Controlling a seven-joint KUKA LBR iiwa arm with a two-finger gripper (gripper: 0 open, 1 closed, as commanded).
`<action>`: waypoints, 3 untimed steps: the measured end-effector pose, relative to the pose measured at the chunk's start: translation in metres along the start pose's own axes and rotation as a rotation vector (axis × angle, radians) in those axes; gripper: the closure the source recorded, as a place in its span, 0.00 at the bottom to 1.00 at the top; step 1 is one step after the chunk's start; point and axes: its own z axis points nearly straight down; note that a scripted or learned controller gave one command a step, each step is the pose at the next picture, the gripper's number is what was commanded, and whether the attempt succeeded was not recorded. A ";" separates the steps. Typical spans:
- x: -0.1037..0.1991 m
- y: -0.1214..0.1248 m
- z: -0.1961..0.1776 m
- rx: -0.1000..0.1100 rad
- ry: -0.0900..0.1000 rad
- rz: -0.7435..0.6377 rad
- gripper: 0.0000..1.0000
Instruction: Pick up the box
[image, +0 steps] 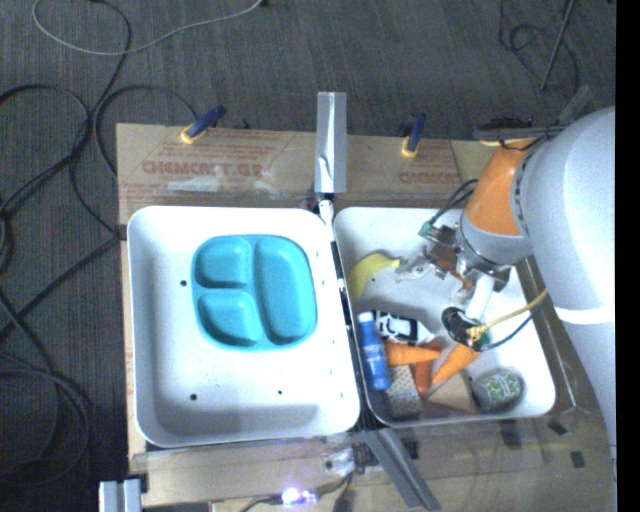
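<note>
Camera view: my arm over the right bin (545, 395), reaching in from the right.

Faint red lettering on the cardboard sheet (215, 170) behind the bins cannot be read. The left bin (160, 330) holds a glossy blue divided tray (255, 290). The right bin holds a rounded yellow object (370, 272), a blue bottle (373, 352), two tapered orange carrot-like pieces (440, 362), a mottled green cylinder (497, 388), and a small black-and-white box (398, 326) near the bin's centre, beside the bottle. My gripper (440, 262) hangs above the bin's far half, apart from the box; whether it is spread I cannot tell.
</note>
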 end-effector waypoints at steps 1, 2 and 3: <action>-0.006 0.031 -0.023 0.008 -0.007 0.196 0.00; 0.036 -0.014 0.000 0.001 -0.003 0.208 0.00; 0.045 -0.011 0.000 0.000 -0.005 0.171 0.00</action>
